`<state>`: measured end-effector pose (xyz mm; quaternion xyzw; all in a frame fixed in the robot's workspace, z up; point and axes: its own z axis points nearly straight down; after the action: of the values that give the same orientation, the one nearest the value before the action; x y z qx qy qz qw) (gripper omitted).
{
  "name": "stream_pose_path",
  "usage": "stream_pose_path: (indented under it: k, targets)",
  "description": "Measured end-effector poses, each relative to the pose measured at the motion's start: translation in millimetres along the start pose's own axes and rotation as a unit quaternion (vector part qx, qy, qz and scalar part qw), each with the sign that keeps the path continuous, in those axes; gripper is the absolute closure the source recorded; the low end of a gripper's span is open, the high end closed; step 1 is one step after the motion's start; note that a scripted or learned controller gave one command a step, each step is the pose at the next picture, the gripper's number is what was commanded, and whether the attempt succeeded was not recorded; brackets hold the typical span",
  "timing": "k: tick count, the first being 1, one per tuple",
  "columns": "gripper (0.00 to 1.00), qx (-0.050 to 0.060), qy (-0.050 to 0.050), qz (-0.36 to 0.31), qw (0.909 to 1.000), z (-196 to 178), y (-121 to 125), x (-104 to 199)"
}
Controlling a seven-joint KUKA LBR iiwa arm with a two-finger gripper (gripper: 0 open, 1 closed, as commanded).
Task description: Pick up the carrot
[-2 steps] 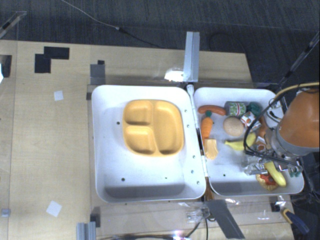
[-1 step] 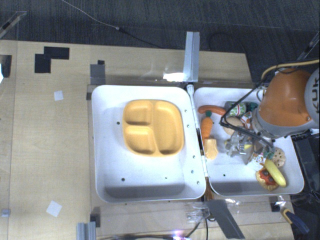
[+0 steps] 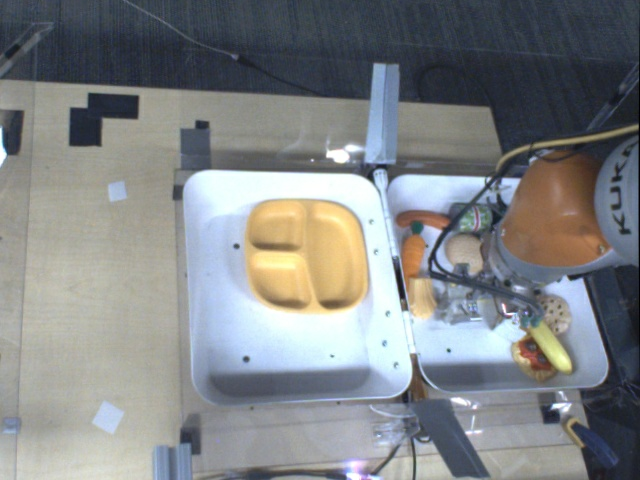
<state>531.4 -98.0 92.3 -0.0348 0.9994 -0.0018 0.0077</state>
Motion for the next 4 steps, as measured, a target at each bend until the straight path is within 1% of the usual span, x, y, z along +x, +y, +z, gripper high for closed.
stream_pose_path:
  k: [1, 2, 3, 4]
  targets:
    - [1.0, -0.002, 0.004, -0.008, 1.0, -3, 2, 15]
    - [1.0, -0.001, 0.003, 0.061, 0.9981, -29, 1, 21]
    - [0.0, -0.002, 0.003, 0.061, 0.9981, -28, 1, 21]
    - [0.0, -0.002, 0.001, 0.099, 0.995, -95, 42, -57]
